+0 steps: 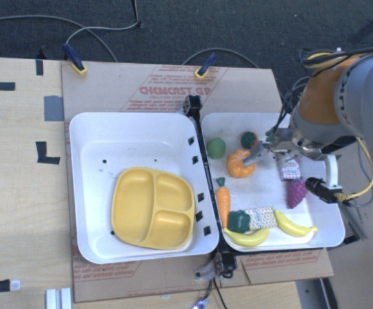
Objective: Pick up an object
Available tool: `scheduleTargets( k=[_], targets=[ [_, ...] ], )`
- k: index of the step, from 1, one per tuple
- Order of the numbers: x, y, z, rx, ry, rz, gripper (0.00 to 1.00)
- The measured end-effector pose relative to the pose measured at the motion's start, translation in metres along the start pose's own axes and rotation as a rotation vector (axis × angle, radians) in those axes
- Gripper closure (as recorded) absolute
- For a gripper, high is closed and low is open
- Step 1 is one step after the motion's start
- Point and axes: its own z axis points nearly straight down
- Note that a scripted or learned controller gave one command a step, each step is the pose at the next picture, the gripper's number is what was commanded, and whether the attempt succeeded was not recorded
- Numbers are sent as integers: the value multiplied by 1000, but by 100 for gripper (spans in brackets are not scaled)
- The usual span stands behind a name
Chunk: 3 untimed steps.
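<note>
I have the gripper (258, 152) low in the right bin (331, 234), fingertips touching the orange toy pumpkin (239, 164); I cannot tell how wide it stands. I judge this the reach step. Next calls for closing squarely on the pumpkin, clear of the green ball (216, 147).

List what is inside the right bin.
The right bin holds a green ball, an orange pumpkin, a carrot, two bananas and purple grapes. The arm covers part of its floor.
</note>
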Motion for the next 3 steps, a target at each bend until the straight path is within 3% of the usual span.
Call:
scheduleTargets(
  k=[1,2,3],
  targets=[
    [41,59,46,-6,-3,0,0],
    [45,19,46,-7,-4,0,0],
    [45,19,37,-6,-3,0,100]
  ],
)
